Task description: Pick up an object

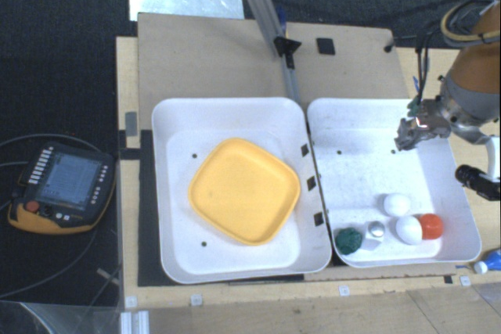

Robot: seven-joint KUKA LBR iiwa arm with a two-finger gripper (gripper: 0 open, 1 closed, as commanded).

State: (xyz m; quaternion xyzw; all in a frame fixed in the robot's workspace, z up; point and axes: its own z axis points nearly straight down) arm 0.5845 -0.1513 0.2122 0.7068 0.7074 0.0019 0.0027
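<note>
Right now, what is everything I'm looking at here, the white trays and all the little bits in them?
white bins: 2, white, side by side on the bench; left bin, right bin
plate: 1, yellow, flat in the left bin
white balls: 2, white, near corner of the right bin
red ball: 1, red-orange, touching a white ball
green ball: 1, dark green, near left corner of the right bin
small silver object: 1, grey, between green and white balls
handheld controller: 1, yellow-grey, on the floor, left
arm: 1, grey with orange band, right
claw: 1, dark, above the right bin's far side
</note>
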